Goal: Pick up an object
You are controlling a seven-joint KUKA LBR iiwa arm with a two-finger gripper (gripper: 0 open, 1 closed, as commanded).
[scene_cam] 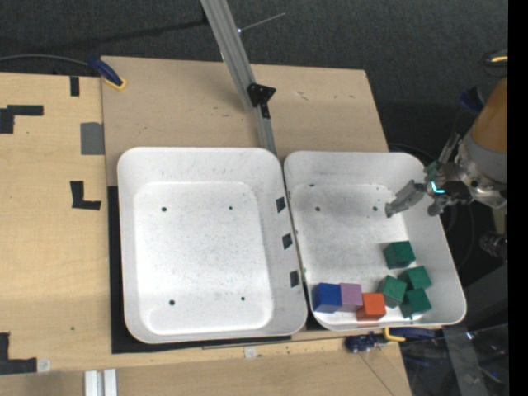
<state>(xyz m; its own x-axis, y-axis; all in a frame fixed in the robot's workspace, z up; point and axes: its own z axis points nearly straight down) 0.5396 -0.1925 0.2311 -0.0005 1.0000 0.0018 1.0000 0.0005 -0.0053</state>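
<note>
Gripper (415, 195) of a grey KUKA arm (487, 151) hovers over the right bin's (346, 176) right rim, near its far corner, one dark finger slanting down and left toward the bin's bare floor. Whether the fingers are apart or together cannot be told from this angle; nothing is seen between them.

The camera view looks down at a slant on a table (49, 139) carrying two shallow white bins side by side. The arm comes in from the right edge, its orange band above the wrist just inside the frame, the wrist tilted so the tool points inward across the rim, not straight down.

The candidates for picking lie well apart from the gripper, crowded into the right bin's near right corner: a green block (399, 253) standing alone closest to the tool, three more green blocks (411, 289) bunched beside the right wall, and a row of blue block (327, 295), purple block (351, 294) and orange block (373, 305) along the near rim. That huddle against the walls suggests loose pieces that have slid or been dropped there; the lone green block looks the easiest to reach.

The left bin (198, 159) sits beside it. A metal strut (235, 48) crosses the table's far side.
</note>
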